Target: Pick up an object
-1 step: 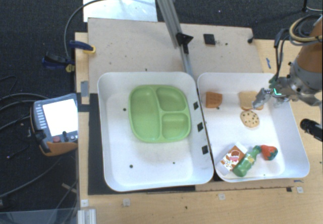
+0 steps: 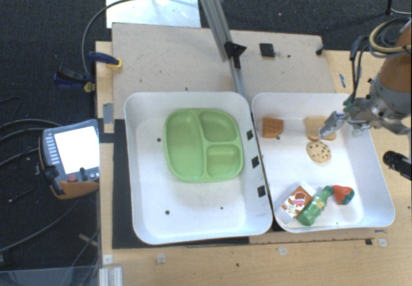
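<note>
Reaching into the right bin (image 2: 380,169) from the right side, my fingers (image 2: 333,125) are sitting low over a tan slice of toast (image 2: 313,127) near the back of that bin. Honestly can't tell how far apart they are from this angle, and nothing visibly sits between them, so I won't claim I've got hold of anything. The tip overlaps the toast's right edge, but whether it's actually touching, no idea.

Just in front of the toast there's a round cookie (image 2: 318,151) with dark chips, lying flat. To the left of the toast, close to the bin's left wall, is an orange-brown bread chunk (image 2: 272,127). Down at the front of the same bin: a little snack box (image 2: 296,201) with a red and white print, a green bottle (image 2: 313,207) lying tilted right beside it, and a strawberry (image 2: 344,194) near the bottle's top end.

The left bin (image 2: 148,214) has a green divided plate (image 2: 203,145) with three compartments, sitting toward the back half.

Both bins sit side by side on the desk (image 2: 167,53). Off the desk's left edge there's a handheld control pendant (image 2: 71,157) with a lit screen, cables trailing on the dark floor.
</note>
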